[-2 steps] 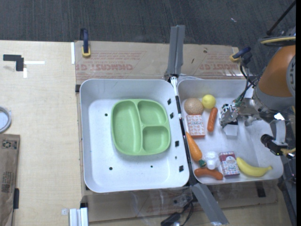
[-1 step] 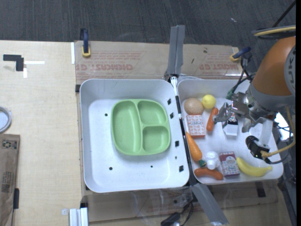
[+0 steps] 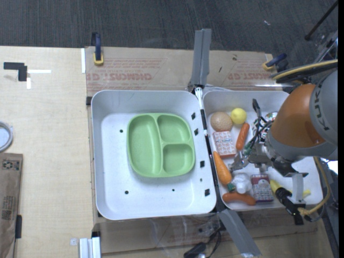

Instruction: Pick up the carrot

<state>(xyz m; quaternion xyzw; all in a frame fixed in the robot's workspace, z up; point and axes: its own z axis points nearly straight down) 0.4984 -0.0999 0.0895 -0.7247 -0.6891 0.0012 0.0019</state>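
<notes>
The left bin point(image 3: 102, 160) has a green plate point(image 3: 160, 144) with three parts in it. The right bin point(image 3: 244, 97) is full of toy food. A big carrot point(image 3: 222, 167) lies by its left wall. Near it are a brown potato point(image 3: 220, 121), a yellow lemon point(image 3: 238, 115), a thin carrot point(image 3: 242, 136) and a small carrot point(image 3: 238, 198). The gripper point(image 3: 240, 162) is low, just right of the big carrot. I cannot tell if it is open or holding anything.
</notes>
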